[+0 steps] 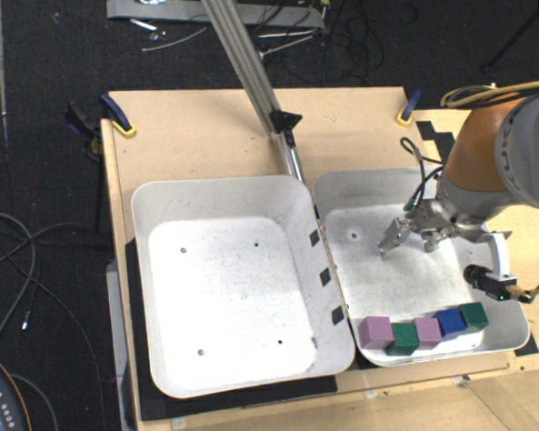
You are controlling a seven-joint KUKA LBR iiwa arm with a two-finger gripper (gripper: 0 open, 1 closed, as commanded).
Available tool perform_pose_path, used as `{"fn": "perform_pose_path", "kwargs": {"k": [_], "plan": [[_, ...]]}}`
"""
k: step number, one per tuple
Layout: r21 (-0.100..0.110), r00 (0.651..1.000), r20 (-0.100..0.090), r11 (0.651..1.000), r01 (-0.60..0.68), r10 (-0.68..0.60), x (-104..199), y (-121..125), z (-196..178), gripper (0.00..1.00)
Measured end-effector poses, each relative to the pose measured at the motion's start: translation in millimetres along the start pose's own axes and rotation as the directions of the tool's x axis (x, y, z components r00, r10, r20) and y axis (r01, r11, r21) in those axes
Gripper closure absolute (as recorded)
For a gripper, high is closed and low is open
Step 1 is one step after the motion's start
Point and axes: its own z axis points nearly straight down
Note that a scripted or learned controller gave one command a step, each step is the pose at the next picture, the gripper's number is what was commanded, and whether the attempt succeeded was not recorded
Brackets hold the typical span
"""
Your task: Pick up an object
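Note:
Several small blocks lie in a row along the near edge of the right bin point(394, 284): a purple block point(376, 331), a dark green block point(404, 337), a second purple block point(428, 330), a blue block point(451, 321) and a green block point(474, 314). My gripper point(409, 239) hangs over the middle of the right bin, well behind the row of blocks. Its two metal fingers stand apart, open, with nothing between them. The grey arm with its orange band point(484, 156) comes in from the right.
The left bin point(228, 276) sits beside the right one, their rims meeting at the centre. A slanted metal pole point(251, 65) rises behind the bins. Clamps point(118, 114) sit at the far bench corners. A black fitting point(490, 283) hangs by the right bin's right wall.

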Motion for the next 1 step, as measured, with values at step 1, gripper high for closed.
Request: {"fn": "perform_pose_path", "kwargs": {"k": [1], "plan": [[0.001,1.0,-0.002,1.0,0.002,-0.002,60.7,-24.5,0.5,0.0]]}}
